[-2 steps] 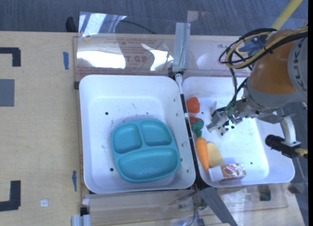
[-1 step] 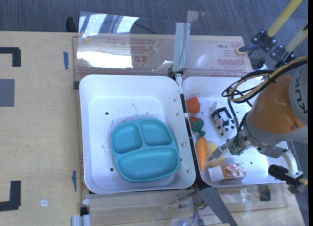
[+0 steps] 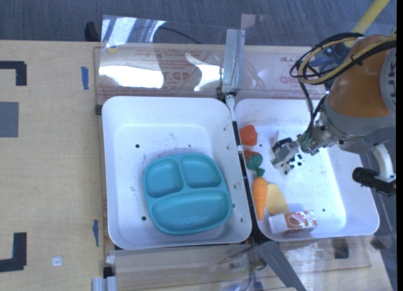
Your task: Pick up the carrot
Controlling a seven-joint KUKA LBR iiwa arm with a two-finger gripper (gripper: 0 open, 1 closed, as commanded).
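Seen from above at a slant, the carrot (image 3: pixel 259 197) lies in the right bin (image 3: pixel 352 214), pressed against that bin's left wall, lower centre-right of the frame; it is a smooth, bright orange cone, its broad end up the frame and its point down, with a dark green tuft (image 3: pixel 254 161) just above it. Touching its right side is a pale yellow, rounded toy piece (image 3: pixel 276 199), and just below that a small packet (image 3: pixel 300 220) in red and white with a glossy look. Higher along the same wall sits a red-orange rounded piece (image 3: pixel 249 135). The gripper (image 3: pixel 284 155) hovers over the middle of the right bin, to the upper right of the carrot and apart from it, a dark metal assembly at the end of the grey arm (image 3: pixel 359 104) with its orange band; whether its fingers are open or closed cannot be told, and nothing is visible between them. Black cables (image 3: pixel 315 63) loop over the arm near the upper right of the frame. The left bin (image 3: pixel 119 119), a shallow white plastic tray with rounded corners and faint speckling, holds a teal divided plate (image 3: pixel 186 192) with three compartments and a matte finish. Both bins rest on a light wood-coloured bench (image 3: pixel 44 176), with a clear reflective sheet (image 3: pixel 157 63) standing behind them.
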